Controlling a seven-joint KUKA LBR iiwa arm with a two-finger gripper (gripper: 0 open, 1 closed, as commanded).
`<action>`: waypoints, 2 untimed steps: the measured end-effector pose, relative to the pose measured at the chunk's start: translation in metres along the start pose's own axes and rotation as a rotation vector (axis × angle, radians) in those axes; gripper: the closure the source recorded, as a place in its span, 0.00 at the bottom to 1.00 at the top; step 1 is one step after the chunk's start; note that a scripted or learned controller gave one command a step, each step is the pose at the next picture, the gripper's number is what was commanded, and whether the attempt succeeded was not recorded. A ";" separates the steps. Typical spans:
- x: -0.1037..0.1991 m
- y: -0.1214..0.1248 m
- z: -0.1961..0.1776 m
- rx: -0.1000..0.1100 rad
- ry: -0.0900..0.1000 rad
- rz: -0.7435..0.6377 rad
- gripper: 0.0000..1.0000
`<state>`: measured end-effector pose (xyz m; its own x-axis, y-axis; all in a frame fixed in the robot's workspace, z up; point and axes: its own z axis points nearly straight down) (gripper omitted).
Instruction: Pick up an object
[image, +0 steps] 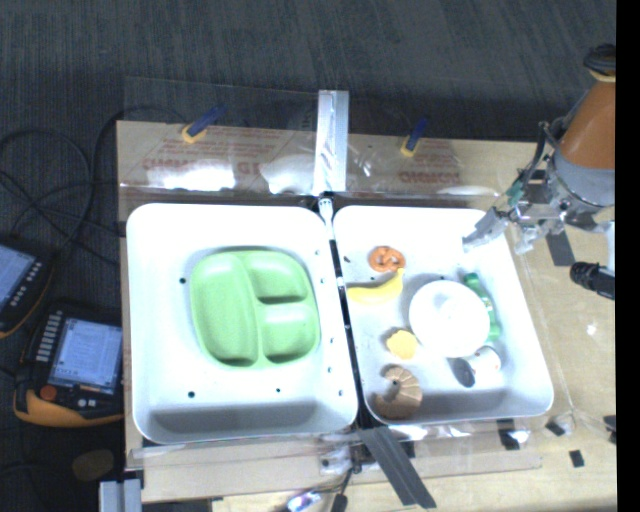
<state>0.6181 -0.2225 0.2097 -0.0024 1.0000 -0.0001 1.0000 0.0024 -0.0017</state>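
Note:
The right bin (535, 385) holds several small things: a white round plate (448, 315), an orange ring-shaped piece (386, 259), a yellow banana (374, 290), a small yellow lump (402, 344), a brown cone-shaped piece (399, 391), a green item (478, 290) tucked at the plate's right edge, and a grey and white item (474, 368). My gripper (487, 229) hangs over the right bin's far right corner, above and right of the plate, touching none of the objects. Nothing shows between its tips.
The left bin (160, 410) holds a green divided tray (255, 305). A metal divider post (331, 140) stands behind the seam between the bins. Clamps and plastic sheeting lie along the back edge, and tablets and cables sit off the bench at far left.

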 end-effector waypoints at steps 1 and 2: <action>0.005 0.015 0.082 0.004 0.005 0.124 0.00; 0.077 -0.004 0.120 -0.009 -0.005 0.035 0.00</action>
<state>0.6135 -0.1458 0.0893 0.0321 0.9995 -0.0047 0.9995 -0.0321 0.0079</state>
